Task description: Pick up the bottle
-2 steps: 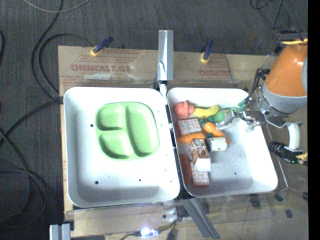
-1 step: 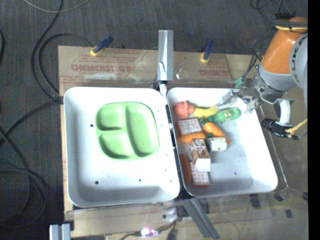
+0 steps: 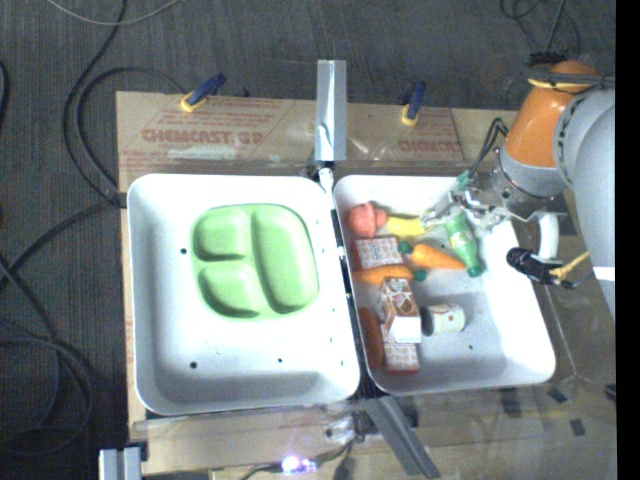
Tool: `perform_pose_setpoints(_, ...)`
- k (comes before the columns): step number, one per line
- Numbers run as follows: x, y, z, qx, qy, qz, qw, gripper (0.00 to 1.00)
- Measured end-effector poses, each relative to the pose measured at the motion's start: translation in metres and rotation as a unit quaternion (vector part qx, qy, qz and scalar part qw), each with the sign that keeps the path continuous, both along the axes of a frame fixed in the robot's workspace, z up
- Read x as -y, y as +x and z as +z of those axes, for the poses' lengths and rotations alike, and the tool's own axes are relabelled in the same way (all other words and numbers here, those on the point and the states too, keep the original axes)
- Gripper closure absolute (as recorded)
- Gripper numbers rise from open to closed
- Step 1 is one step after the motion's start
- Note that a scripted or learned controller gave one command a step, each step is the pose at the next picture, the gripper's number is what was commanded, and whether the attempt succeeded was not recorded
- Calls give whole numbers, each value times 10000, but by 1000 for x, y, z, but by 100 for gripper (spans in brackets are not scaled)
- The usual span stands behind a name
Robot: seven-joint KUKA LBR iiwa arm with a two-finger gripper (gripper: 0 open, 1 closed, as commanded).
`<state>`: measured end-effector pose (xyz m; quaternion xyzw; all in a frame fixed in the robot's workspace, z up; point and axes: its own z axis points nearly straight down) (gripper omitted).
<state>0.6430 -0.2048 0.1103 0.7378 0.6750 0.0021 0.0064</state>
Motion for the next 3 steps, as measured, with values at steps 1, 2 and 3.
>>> perform_pose_setpoints(1,3,15,-11,14,56,-114,9999,0)
perform_pose_setpoints(2,5,16,-2,55,-2,-100,9999,100)
perform_pose_setpoints(3,-48,-5,102,-69,32,-834,9965,100)
